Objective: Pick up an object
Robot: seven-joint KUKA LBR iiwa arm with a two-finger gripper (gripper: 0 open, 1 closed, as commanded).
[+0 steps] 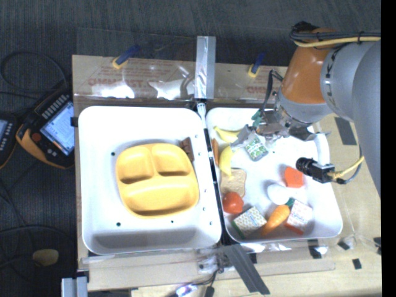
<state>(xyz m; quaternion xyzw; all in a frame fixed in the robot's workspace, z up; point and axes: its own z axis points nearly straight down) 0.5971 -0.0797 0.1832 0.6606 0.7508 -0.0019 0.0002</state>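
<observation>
My gripper (262,130) hangs over the back part of the right bin (331,218), under the arm's orange band. A small green-and-white box (255,148) sits right at its tip, tilted; whether it is gripped or just lies below is not clear. Further forward in this bin lie a banana (224,148), a tan cracker (234,181), a red tomato (232,203), a white egg (279,194), an orange-red piece (294,177), a carrot (276,215), a second green-and-white box (249,219) and a red-and-white box (299,214).
The left bin (99,135) holds a yellow divided plate (158,178) with a small brown piece (187,146) at its back right corner. A black cylinder (312,168) with a cable juts over the right bin's right side. A handheld controller (52,129) lies left of the bench.
</observation>
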